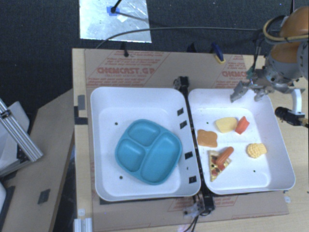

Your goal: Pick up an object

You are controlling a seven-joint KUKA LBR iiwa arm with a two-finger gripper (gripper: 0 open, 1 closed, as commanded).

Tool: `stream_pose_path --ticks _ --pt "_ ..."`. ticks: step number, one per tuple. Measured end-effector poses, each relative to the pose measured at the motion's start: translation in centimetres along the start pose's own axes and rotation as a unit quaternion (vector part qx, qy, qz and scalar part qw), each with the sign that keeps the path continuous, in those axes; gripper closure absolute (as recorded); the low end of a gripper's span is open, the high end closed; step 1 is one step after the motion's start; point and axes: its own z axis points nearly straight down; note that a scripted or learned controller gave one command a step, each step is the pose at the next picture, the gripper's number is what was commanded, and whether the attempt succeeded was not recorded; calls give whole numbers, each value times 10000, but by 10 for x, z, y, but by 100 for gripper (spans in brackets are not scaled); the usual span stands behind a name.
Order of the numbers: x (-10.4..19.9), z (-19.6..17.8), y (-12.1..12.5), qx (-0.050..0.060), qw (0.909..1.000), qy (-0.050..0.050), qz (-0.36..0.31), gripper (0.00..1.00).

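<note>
— Over the far edge of the right bin we find the gripper, hanging above the rim with its two fingers spread apart and nothing between them. What do we have below it?

— We count six pieces of toy food, all lying in that bin and clear of the gripper. Nearest to it are a pale yellow wedge and a red-orange piece, side by side and touching (or very nearly so). Left of them sits a toast-coloured slice.

— And closer to us?

— A corn cob lies toward the right wall, and a pizza slice has a sausage resting across its top.

— We also see the left bin.

— Yes, it holds a blue divided plate of three compartments, set slightly askew.
</note>
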Motion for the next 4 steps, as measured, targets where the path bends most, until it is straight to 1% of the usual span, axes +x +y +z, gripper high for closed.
stream_pose_path --ticks 1,2,3,4 --pt "0 -7 3 -60 10000 -11 -12 0" --pt "2 55 6 -39 10000 -6 -24 0" --pt "2 103 7 -46 10000 -8 -27 0" --pt "2 88 9 -87 10000 -22 -40 100"
